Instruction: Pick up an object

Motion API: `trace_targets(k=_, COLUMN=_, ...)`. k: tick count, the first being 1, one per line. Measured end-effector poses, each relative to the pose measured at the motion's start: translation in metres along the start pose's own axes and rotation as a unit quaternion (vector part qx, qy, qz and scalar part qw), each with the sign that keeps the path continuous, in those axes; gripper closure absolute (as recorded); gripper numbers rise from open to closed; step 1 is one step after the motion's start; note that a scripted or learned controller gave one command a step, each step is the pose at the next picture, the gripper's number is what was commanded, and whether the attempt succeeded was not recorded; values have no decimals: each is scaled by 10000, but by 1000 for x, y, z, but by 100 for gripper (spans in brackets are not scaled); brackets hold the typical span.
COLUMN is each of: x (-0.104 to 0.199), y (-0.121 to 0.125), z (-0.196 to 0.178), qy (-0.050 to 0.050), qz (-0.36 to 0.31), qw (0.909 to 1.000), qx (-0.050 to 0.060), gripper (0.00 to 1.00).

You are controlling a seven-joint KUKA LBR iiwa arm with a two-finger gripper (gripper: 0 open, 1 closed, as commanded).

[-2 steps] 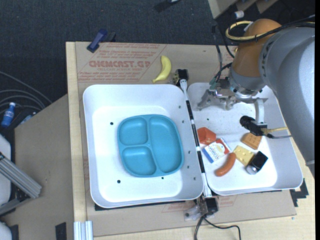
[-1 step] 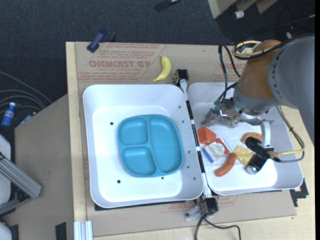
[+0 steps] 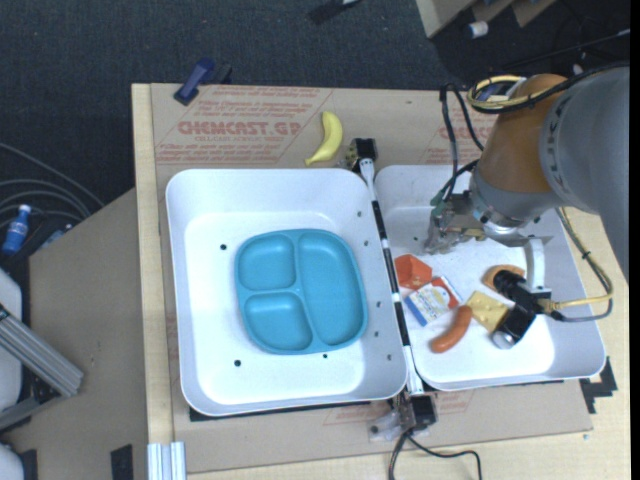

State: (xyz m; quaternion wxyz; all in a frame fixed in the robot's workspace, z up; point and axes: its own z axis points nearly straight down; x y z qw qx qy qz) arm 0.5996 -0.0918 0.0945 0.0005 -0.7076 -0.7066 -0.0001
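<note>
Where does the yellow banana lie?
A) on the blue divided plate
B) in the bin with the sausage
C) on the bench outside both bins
C: the banana rests on the bench, past the rim of the white bin holding the blue plate.

I see open floor all round the blue plate (image 3: 300,290) in the left bin (image 3: 190,203) — in the right bin (image 3: 520,366), packet (image 3: 432,300) and sausage (image 3: 452,330) crowd the middle, its near edge bare.
</note>
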Motion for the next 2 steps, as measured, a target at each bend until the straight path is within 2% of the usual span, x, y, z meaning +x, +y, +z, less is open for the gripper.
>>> trace_targets(k=1, x=0, y=0, z=0, qy=1, qz=0, qw=10000, qx=1, gripper=0)
trace_targets(k=2, x=-8, y=67, z=10, qy=-7, qz=-13, qw=10000, qx=-6, gripper=0)
